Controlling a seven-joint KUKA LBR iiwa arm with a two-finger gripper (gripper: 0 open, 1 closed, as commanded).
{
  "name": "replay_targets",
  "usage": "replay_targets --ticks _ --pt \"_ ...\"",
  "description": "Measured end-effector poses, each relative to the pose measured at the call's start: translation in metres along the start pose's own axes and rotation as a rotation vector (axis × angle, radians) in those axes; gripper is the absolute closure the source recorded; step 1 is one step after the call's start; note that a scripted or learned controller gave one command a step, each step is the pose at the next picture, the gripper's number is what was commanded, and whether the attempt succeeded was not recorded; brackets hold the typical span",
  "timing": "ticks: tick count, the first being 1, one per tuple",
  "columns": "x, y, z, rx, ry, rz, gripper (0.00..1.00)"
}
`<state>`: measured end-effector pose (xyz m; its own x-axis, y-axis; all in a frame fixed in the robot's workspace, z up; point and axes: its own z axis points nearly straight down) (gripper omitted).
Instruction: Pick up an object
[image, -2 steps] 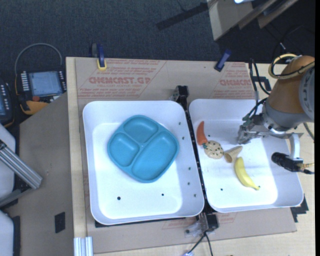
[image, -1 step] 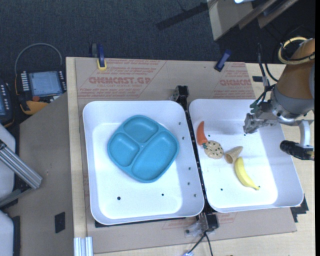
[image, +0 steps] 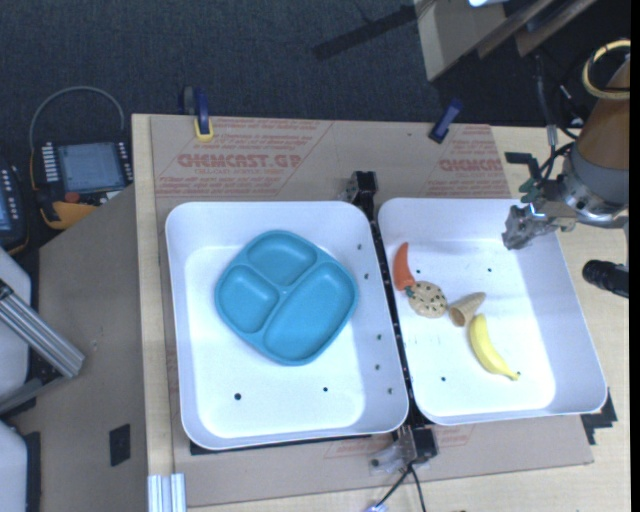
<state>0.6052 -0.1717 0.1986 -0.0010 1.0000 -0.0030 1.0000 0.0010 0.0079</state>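
Note:
In the right bin (image: 560, 300) lie a yellow banana (image: 490, 347), a tan ice-cream cone (image: 466, 307), a speckled cookie (image: 427, 298) and an orange carrot (image: 402, 266). My gripper (image: 520, 228) hangs over the bin's upper right part, above and to the right of these objects and apart from all of them. Nothing shows between its fingers.
The left bin (image: 200, 390) holds a blue divided plate (image: 286, 296). A cardboard sheet (image: 300, 150) lies under both bins, held by clamps (image: 203, 112) at the back edge. A small screen with cables (image: 88, 165) sits off the bench to the left.

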Motion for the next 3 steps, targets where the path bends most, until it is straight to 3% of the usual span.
replay_targets --ticks 1,3 --pt "0.054 -0.018 -0.001 0.011 0.006 -0.004 1.00" --pt "0.156 -0.029 -0.028 0.006 0.005 -0.005 1.00"
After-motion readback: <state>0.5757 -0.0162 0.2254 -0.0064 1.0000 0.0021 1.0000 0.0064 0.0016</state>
